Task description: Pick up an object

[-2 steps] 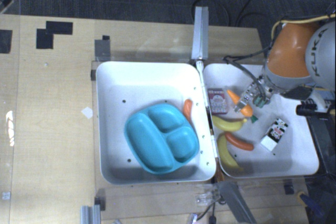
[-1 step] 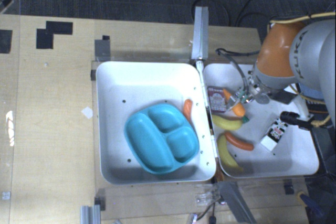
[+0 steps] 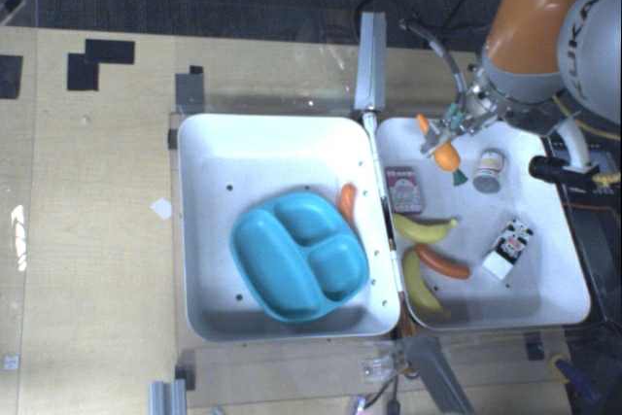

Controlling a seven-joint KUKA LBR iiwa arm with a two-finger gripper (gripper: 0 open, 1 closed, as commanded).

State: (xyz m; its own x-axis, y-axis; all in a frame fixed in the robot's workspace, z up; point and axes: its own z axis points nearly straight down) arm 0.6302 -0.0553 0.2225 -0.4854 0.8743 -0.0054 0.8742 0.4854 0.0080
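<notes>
My gripper (image 3: 449, 129) hangs over the back of the right bin (image 3: 564, 301), reaching in from the grey and orange arm at the upper right. Just under its tip lies a small orange fruit (image 3: 446, 156) with a green piece (image 3: 458, 178) beside it; whether the gripper touches it I cannot tell. A tiny orange carrot (image 3: 423, 123) lies to the gripper's left. Also in this bin are a small can (image 3: 489, 170), a maroon packet (image 3: 404, 190), two bananas (image 3: 425, 228) (image 3: 420, 283), a red sausage (image 3: 443, 262) and a black-and-white box (image 3: 511, 247).
The left bin (image 3: 209, 170) holds a blue divided plate (image 3: 297, 255) and an orange sausage-shaped piece (image 3: 347, 201) near its right wall. A metal post (image 3: 370, 63) stands at the back between the bins. Cables trail behind the right bin.
</notes>
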